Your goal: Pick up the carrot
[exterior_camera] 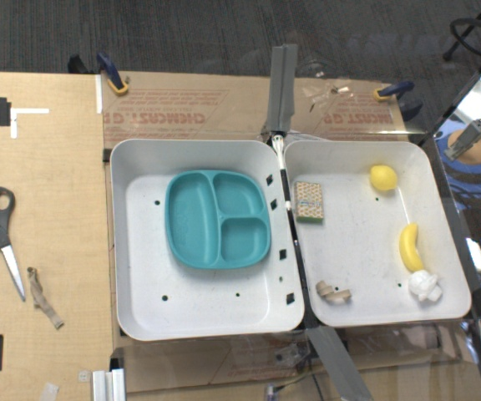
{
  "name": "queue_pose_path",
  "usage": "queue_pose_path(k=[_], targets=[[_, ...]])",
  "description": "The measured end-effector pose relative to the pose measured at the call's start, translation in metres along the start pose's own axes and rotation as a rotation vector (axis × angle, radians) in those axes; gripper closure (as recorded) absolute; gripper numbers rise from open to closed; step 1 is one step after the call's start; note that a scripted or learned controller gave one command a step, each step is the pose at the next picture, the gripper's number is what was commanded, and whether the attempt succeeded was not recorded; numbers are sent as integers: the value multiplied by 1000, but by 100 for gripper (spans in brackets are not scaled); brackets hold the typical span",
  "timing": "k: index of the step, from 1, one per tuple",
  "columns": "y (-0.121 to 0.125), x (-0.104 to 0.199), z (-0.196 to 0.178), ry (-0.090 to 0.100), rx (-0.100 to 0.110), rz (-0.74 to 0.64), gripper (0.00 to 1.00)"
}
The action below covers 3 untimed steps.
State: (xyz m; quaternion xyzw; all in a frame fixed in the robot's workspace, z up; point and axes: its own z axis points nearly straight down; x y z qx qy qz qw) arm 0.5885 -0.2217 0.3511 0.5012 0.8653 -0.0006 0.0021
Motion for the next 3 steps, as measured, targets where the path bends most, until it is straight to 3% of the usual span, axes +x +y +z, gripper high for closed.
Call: queue_pose_path(k=[1, 2, 3], targets=[[-73, 41, 81, 3, 1, -195, 100], [-93, 53, -16, 0, -1, -416, 100], [-93, 55, 67, 3, -2, -774, 100]])
